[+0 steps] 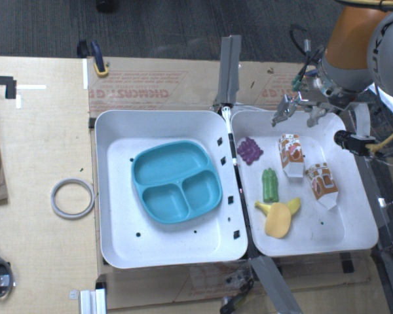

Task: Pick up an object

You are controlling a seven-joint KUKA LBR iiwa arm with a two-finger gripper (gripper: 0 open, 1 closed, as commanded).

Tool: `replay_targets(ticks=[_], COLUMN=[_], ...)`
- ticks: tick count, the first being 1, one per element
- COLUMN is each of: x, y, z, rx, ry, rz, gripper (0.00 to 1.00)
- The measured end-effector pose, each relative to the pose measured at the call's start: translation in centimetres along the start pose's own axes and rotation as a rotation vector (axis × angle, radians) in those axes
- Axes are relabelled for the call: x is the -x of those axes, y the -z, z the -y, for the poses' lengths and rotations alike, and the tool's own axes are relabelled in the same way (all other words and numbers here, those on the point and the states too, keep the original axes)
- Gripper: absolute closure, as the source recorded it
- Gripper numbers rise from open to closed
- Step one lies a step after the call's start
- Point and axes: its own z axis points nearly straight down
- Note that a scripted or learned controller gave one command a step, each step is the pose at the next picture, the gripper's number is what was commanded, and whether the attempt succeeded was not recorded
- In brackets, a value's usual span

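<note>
The tool (300,111) hangs open, gripping nothing, over the right bin's (357,234) far edge; two cartons (291,154) lie just below.

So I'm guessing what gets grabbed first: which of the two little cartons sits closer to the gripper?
The carton further up the right bin, just below the gripper. The other carton lies lower and further right.

Right bin (354,237) front corner open (seemingly)
</note>
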Motion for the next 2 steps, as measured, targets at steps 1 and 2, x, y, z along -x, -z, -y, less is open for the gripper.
replay_targets(ticks=[1,2], x=[4.38,4.53], y=[-12.14,-11.20], z=[2.13,2.13], rx=[0.002,0.002], ry=[-0.021,-0.025], rz=[0.001,0.001], gripper=[0.00,1.00])
